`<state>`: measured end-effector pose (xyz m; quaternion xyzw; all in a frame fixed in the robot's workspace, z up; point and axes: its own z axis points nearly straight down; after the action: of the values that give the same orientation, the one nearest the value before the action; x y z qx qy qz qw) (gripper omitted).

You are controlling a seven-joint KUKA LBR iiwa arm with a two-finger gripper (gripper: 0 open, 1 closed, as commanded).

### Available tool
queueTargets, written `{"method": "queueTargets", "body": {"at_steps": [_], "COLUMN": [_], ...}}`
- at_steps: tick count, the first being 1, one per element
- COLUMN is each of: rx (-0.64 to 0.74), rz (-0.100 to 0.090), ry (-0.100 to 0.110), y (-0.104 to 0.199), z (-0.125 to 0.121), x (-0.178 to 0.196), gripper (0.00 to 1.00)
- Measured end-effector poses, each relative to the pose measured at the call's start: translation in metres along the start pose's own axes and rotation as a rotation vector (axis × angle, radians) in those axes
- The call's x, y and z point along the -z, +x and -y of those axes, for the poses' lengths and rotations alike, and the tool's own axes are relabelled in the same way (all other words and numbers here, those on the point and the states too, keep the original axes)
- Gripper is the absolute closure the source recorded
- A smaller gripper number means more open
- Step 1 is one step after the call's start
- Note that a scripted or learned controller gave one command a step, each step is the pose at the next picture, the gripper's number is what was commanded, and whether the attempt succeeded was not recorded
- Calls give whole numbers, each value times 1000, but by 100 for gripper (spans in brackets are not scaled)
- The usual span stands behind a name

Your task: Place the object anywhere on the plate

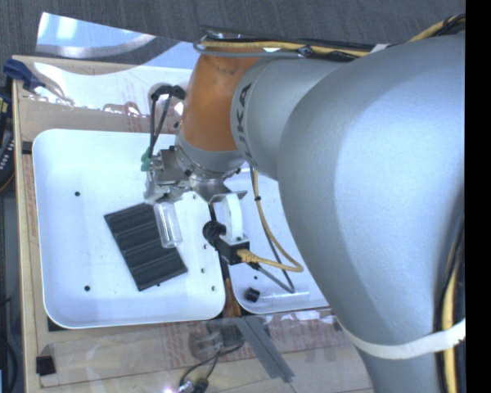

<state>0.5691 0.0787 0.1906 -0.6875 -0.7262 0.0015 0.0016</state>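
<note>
We find the end effector (pixel 168 219) low over the left bin (pixel 65 219), its translucent fingers overlapping the right edge of the dark ribbed object (pixel 143 246); whether it grips or stands apart we cannot tell. The object lies flat on the bin floor, tilted, so we judge a grasp in hand and placement not yet done.

A bulky, smooth grey robot arm (pixel 360 178) carries a broad orange band (pixel 214 105) above its wrist, with thin yellow and black cables (pixel 266 228) trailing beside its metal gripper (pixel 165 215).
</note>
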Motion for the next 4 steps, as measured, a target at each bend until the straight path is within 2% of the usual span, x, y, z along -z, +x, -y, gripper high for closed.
{"method": "queueTargets", "body": {"at_steps": [1,2,3,4], "rx": [-1,-272,-235,-523], "rz": [0,0,-1,2], "ry": [0,5,1,5], "y": [0,53,103,144], "z": [0,13,-6,64], "x": [0,-49,-72,-101], "gripper": [0,0,0,0]}}
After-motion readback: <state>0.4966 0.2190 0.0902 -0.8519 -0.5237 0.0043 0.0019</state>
